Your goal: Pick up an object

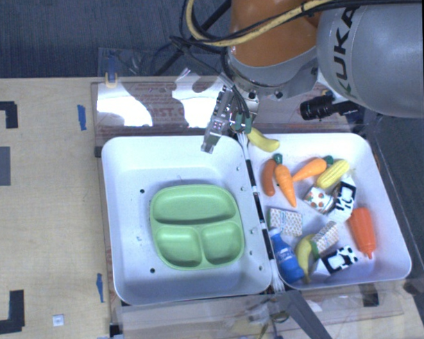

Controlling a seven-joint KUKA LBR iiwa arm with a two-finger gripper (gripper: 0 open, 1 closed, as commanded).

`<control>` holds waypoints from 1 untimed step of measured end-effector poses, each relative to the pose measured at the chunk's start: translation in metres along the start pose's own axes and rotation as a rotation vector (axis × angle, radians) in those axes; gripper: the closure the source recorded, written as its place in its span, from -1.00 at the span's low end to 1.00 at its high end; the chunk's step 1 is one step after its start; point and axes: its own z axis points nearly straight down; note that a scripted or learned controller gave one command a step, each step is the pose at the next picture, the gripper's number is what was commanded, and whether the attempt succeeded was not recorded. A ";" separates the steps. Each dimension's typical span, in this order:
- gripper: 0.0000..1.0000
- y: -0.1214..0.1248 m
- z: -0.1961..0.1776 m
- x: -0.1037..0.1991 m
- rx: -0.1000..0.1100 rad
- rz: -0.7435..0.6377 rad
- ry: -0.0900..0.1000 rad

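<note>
Camera view, nearest me first: at the front of the right bin (392, 246) I see a blue bottle (285, 255) lying against the divider, a small green-yellow fruit (305, 251) beside it, and a black-and-white block (339, 259) just to its right. A little further back lie a checked packet (286, 221), an orange-red piece (363, 229) near the right wall, and a white die-like block (317, 198) touching another black-and-white piece (345, 195). Beyond those I have two carrots (285, 183) side by side, a third carrot (308, 169) angled toward a corn cob (332, 173), and a banana (261, 139) at the far-left corner of that bin.

In the left bin (123, 203) a green tray (195, 225) with three compartments sits flat in the middle, apart from the walls.

Further back, the gripper (212, 142) hangs over the far edge of the left bin, close to the divider and just left of the banana. It is tilted, pointing down and left. I cannot tell how far it is open, and I see nothing in it. The arm (374, 48) rises behind it at the top right.
</note>
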 end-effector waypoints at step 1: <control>1.00 0.030 -0.001 -0.032 -0.001 -0.201 -0.001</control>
